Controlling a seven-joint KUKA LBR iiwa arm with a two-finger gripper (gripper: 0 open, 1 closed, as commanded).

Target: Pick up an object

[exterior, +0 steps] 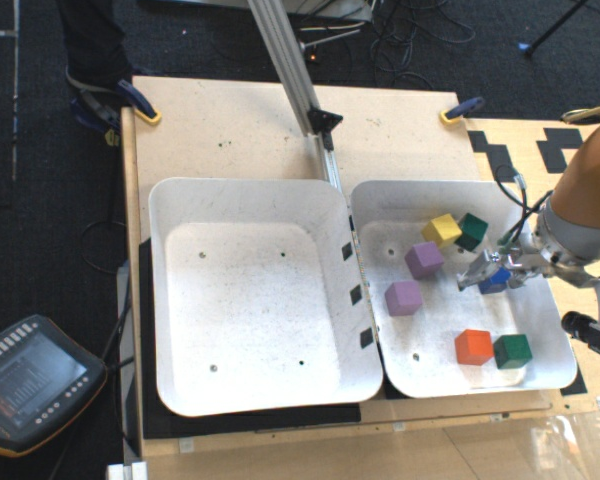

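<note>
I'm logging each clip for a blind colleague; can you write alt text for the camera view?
A grey robot arm reaches from the right, its gripper low over a small blue object in the right white bin. Around it lie two purple cubes, a yellow cube, two green cubes and an orange cube.

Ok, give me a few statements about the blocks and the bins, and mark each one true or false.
1. All the blocks lie in the right bin. True.
2. The orange block sits beside a green block. True.
3. There are three purple blocks. False: two, one above the other.
4. The yellow block is in the left bin. False: it is in the right bin, next to a dark green block.
5. The gripper is over the right bin, at a blue block. True.
</note>
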